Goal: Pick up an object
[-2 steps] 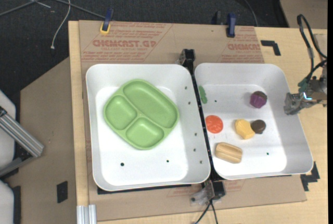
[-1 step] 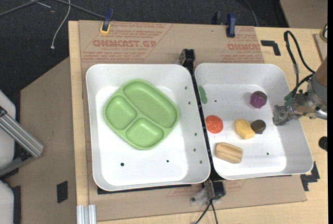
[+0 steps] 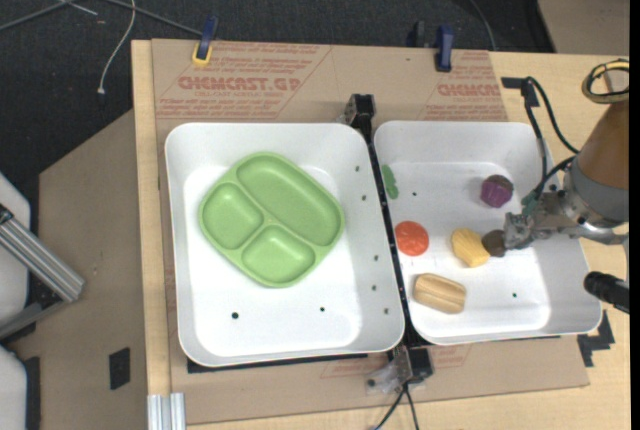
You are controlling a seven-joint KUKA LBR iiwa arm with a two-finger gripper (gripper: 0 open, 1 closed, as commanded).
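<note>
The right bin (image 3: 520, 316) holds a purple round object (image 3: 496, 189), a yellow object (image 3: 468, 246), a red-orange round object (image 3: 411, 238) and a tan bread-like object (image 3: 439, 293). A small green piece (image 3: 389, 182) lies by the bin's left wall. My gripper (image 3: 497, 241) reaches in from the right and sits low in the bin, its dark tip touching the right side of the yellow object. The purple object lies just above and behind the gripper.
The left bin (image 3: 200, 318) holds a green three-compartment plate (image 3: 270, 216). The arm's grey wrist with orange band (image 3: 605, 180) hangs over the right bin's right rim. Clamps (image 3: 206, 40) (image 3: 444, 48) and cables edge the cardboard-covered bench.
</note>
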